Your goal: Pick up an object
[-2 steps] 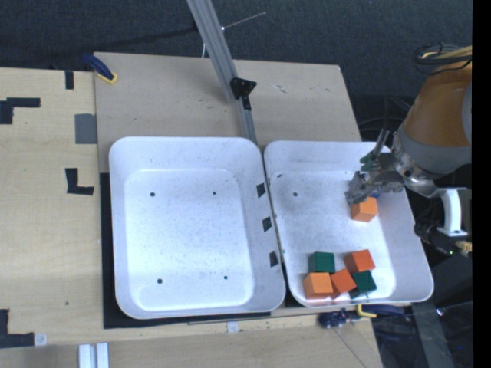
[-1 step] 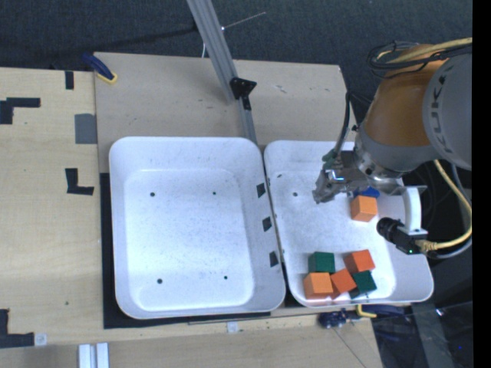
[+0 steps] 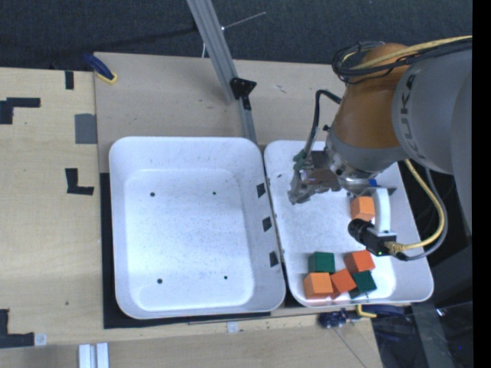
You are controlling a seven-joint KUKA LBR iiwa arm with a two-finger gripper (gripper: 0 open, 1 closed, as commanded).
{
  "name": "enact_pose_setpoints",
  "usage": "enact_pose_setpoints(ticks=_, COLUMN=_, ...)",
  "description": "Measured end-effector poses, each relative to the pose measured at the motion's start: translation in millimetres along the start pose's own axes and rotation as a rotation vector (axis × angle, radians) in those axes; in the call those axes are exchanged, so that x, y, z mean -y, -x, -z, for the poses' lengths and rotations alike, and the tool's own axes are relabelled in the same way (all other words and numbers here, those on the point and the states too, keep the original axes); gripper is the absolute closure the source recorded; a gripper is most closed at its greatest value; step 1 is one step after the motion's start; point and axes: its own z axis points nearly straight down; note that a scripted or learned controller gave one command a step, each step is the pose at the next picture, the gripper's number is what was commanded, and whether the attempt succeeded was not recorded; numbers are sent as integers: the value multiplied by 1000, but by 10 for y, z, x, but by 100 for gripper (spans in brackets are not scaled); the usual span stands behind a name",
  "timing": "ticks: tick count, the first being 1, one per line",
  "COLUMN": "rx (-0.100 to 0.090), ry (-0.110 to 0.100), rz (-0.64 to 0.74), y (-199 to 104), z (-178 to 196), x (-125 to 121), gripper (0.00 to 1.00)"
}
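Note:
My gripper hangs over the upper middle of the right bin, below the orange-banded wrist. Nothing shows between its fingers. An orange block lies to its right, close under the wrist. Near the bin's front edge sits a cluster: a green block, an orange block, another orange block, a third orange block and a dark green block. The cluster lies well below the gripper in the view.
The left bin stands beside the right one, sharing a raised rim in the middle. A grey metal bar slants down from the top toward the bins. The arm covers the right bin's upper right part.

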Motion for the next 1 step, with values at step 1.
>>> enact_pose_setpoints(ticks=1, rx=1, ry=-1, rz=-1, y=-445, z=-69, x=-75, gripper=100)
